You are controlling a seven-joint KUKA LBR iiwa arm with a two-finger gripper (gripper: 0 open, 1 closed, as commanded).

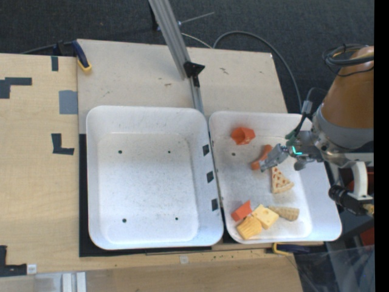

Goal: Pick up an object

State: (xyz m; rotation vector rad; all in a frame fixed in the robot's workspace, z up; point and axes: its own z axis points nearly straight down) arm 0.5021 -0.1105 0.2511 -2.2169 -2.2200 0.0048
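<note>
We see the gripper (271,160) low over the right bin (316,227), reaching in from three o'clock, its grey tip pointing toward nine o'clock. Whether it is released or clenched we cannot tell; the tip is too small and dark to read.

Several objects lie in that bin. A small orange-red piece (264,156) lies right at the gripper's tip, on its nine to ten o'clock side, touching it or nearly so; we cannot say that it is grasped. A pizza-slice-shaped piece (279,180) lies just beside the gripper at its five o'clock, apart from the tip. An orange block (243,135) sits near the gripper at its ten o'clock, toward the bin's far rim.

Well apart from the gripper, at its six to seven o'clock, a cluster lies by the bin's near rim: a red-orange wedge (241,210), a pale yellow cheese piece (265,215) touching a darker yellow waffle-like square (249,227), and a tan cone-like piece (288,213) just beside the cheese at its three o'clock.

The left bin (146,120) adjoins the right one at nine o'clock.
</note>
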